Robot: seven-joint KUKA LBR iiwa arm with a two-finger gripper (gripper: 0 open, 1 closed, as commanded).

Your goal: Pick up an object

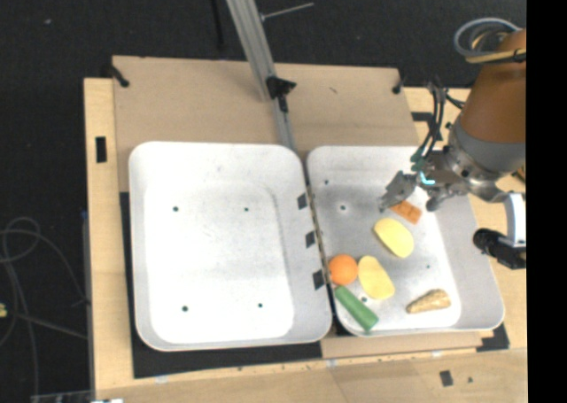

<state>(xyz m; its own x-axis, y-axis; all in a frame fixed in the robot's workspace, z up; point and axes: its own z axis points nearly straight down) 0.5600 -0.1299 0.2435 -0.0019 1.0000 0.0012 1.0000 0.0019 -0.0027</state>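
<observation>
The green stick [355, 307] lies nearest the front, at the front left corner of the right bin [469, 304], tilted and close to that bin's left wall. Just past it, the orange ball [343, 268] sits beside the bin's left wall, almost touching the top end of the green stick. Right beside the ball is a yellow lump [376, 278], and off to its right, near the front of the bin, lies a tan wedge [429, 302]. A little farther back is a second yellow lump [394, 237], just behind the first one. Behind that, a small orange block [407, 212] lies in the middle of the right bin, touching or nearly touching the second yellow lump. The gripper [413, 192] hangs right over the orange block, with the jaws spread apart, one tip to the left of the block and one to its right, and nothing is between them. The grey and orange arm [493, 118] comes in over the bin's far right corner. The left bin [151, 242] lies right next to the right bin, on the tan surface [204, 100]. A grey metal pole [251, 29] slants up from behind the bins.
</observation>
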